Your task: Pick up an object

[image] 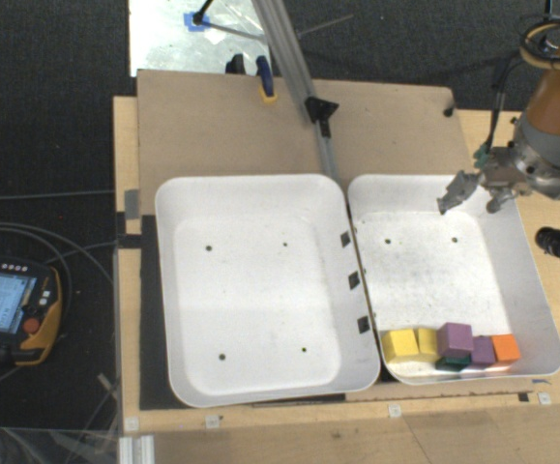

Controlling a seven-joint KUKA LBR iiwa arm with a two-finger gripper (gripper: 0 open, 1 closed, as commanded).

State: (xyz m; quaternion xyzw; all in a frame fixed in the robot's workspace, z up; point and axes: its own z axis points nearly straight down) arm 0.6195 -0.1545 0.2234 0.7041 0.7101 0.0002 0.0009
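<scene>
- Two yellow foam blocks (410,344) sit side by side at the near edge of the right white bin (425,259).
- A purple block (456,337) sits next to them, with a small dark green piece (451,362) in front.
- An orange block (506,348) sits in the near right corner.

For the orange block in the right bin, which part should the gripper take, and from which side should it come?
Probably from straight above. The orange block sits at the right end of the row along the right bin's near wall, close to the corner, with a purple block touching its left side. A sideways approach looks blocked, so gripping its front and back faces seems best, though the near wall leaves little room.
</scene>
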